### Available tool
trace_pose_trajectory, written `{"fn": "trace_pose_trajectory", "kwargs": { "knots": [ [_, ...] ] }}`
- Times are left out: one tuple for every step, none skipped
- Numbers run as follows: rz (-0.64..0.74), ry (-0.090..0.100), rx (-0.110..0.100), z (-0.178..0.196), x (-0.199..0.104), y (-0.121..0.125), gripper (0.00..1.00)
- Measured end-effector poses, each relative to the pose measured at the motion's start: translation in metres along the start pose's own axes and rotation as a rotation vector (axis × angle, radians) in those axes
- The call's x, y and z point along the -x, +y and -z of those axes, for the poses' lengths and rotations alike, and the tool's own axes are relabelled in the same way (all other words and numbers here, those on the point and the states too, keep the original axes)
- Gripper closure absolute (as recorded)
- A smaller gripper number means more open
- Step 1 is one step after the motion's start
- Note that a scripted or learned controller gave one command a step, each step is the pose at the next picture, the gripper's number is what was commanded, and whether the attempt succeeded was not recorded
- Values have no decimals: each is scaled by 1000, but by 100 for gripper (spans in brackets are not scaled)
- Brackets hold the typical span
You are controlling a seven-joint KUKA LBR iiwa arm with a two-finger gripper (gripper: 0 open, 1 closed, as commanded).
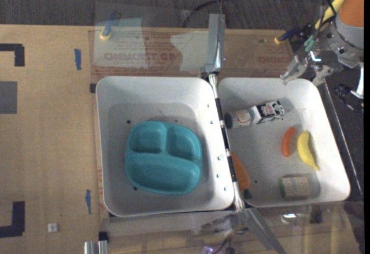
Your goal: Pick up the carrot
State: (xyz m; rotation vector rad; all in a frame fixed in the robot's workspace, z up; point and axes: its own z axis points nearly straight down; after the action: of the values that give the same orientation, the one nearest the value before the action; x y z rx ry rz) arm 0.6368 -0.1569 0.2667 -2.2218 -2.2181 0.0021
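**Carrot against the divider, arm at the far corner**

Where the right bin (329, 189) meets the central divider at its near-left corner, we find the carrot (241, 174): a slim orange piece with a dark tip at its near end. Its long axis runs near to far, leaning slightly, the dark end pointing toward us and to the right, the upper end toward the divider. It lies on the bin's sloping wall, just beside the rail.

Near it, in the near-right part of the same bin, rests a speckled cylinder (295, 186) on its side. Farther back we see a yellow banana (307, 150) and a short orange piece (288, 142) side by side, then a small white carton (258, 113) lying flat.

In the left bin (110, 131) sits a teal divided plate (163, 157).

Farthest off, the gripper (305, 67) hovers over the right bin's far-right corner, well apart from the carrot. We make out pale fingers spread apart with nothing between them.

The wooden surface (46, 143) bears blue tape marks.
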Motion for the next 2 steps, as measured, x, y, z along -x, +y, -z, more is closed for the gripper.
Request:
{"fn": "trace_pose_trajectory", "kwargs": {
  "knots": [
    [60, -1, 3, -174, 45, -37, 0],
    [49, -2, 5, -167, 48, -37, 100]
  ]
}}
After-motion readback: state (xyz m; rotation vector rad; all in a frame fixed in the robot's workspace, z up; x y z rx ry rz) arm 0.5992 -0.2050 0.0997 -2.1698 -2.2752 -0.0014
